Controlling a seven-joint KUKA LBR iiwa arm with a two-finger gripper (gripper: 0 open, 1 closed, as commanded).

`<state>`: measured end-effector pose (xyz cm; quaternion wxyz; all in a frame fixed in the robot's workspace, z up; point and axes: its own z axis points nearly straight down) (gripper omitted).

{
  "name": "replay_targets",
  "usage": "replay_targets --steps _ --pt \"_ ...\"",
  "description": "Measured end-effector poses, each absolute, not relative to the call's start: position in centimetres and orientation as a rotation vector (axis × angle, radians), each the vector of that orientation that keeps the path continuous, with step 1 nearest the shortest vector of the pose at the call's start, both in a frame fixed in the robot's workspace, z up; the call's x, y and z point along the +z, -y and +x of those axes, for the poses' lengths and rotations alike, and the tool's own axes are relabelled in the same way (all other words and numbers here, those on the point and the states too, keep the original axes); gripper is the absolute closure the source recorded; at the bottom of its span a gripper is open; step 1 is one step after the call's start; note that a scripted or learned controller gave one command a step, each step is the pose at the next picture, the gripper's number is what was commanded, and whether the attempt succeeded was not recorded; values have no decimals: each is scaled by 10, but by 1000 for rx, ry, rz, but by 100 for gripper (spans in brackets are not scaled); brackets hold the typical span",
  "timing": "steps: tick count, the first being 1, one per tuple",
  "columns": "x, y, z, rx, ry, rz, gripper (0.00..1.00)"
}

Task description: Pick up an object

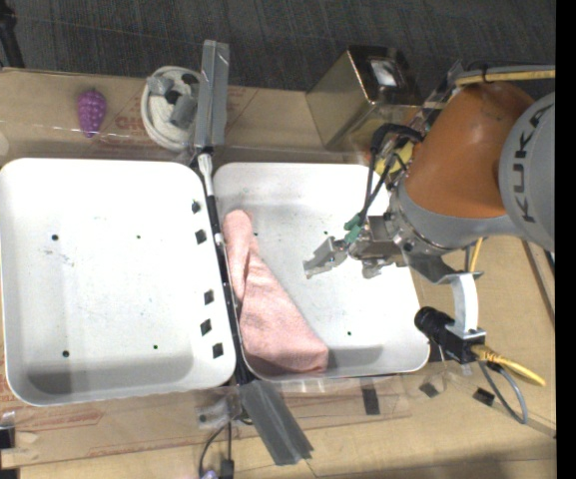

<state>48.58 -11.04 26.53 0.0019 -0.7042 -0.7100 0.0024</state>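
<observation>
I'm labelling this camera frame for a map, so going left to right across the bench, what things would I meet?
Purple object → left bin → white coiled item → pink cloth in the right bin → gripper → orange band on the arm.

Only readable txt: "KUKA", dark letters running vertically on the grey arm (527, 168) shell, just right of the orange band (462, 148), up and right of the right bin (387, 352). Small label on the box (362, 93) above that bin: too blurry to read.
</observation>
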Motion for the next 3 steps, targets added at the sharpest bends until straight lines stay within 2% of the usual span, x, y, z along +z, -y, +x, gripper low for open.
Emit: replay_targets --steps 1,2,3 --pt "119 113 539 9 2320 -2110 0" --pt "90 95 567 2 2440 -1980 0" --pt "98 94 567 5 2448 -1973 100"
